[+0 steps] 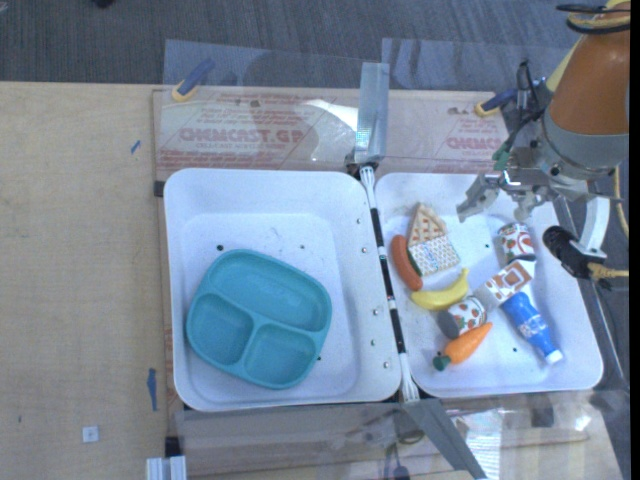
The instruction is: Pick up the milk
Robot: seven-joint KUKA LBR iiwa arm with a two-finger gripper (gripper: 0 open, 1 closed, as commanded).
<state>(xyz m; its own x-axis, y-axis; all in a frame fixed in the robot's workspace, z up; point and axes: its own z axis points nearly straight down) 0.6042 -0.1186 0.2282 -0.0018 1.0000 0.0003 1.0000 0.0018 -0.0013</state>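
Two fingers (475, 201) of my claw (498, 200) are spread apart w/ nothing between them, so I'm released, gripping nothing. The claw hangs over the back part of the right bin (440, 193), near its far rim, w/ my grey wrist and orange band rising to the upper right.

The milk (431, 240), a small gable-top carton w/ a lattice print, lies on its side in that same bin, just left of and below the claw, pointed end toward the back. I'm apart from it, not touching.

Right against the milk's left side lies a red sausage (405, 261), running front to back. Just in front of the carton is a yellow banana (443, 293), curved, approx. touching the carton's lower corner. Beside the banana's right end sits a small can (465, 315), and in front of that an orange carrot (465, 345), green end toward the left.

Below the claw, nearer the bin's right side, is a small printed can (516, 240). In front of it lies a blue tube (528, 318) w/ a red-and-white end, slanting toward the front right corner.

The left bin (175, 268) holds a teal divided tray (260, 318) w/ three compartments, set at a slight angle in the front half. Both bins sit side by side on the tan table (70, 268), w/ a clear sheet (250, 133) bearing red lettering behind them.
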